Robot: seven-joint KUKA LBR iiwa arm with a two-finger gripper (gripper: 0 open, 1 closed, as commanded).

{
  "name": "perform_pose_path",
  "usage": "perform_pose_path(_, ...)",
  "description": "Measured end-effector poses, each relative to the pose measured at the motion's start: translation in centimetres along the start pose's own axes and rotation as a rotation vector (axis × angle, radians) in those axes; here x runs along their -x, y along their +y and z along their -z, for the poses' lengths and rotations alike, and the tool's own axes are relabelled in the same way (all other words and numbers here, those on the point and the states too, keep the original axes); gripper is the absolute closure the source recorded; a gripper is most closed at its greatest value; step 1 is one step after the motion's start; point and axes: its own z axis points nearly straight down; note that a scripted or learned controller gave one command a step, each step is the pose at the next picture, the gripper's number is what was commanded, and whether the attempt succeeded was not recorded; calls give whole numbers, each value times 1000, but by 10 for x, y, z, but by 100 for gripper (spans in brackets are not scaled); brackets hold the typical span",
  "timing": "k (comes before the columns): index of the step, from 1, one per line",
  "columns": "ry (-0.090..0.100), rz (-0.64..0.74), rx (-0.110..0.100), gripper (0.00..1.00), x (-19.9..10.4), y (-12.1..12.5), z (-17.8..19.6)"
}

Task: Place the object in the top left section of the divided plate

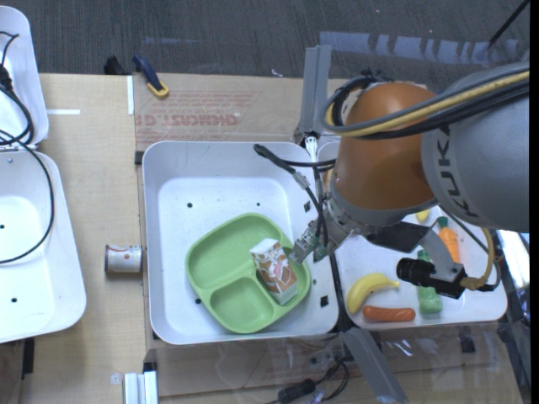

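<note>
Camera view, left to right. A small metal can [124, 259] lies on the bench just outside the left wall of the left white bin [160, 225]. Inside that bin, toward its near edge, sits the green divided plastic plate [221, 259]. A small printed cardboard carton [276, 269] stands tilted at the plate's right side, over the divider ridges. The gripper [305, 244] is just beside the carton's upper right; whether it is released or grasping cannot be told. The right bin holds a yellow toy banana [370, 289], a red toy sausage [389, 314], a green block [429, 302] and an orange toy carrot [450, 244].

Judgement: the carton is light, fairly stiff, crushable and easily toppled; grip it across its flat sides.
</note>
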Motion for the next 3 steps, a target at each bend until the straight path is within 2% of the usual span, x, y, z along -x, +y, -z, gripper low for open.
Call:
perform_pose_path(1,-1,-289,2,100,60,-52,4)
perform_pose_path(2,-2,-361,1,100,42,-36,211)
perform_pose_path(3,-1,-393,1,100,80,-70,92)
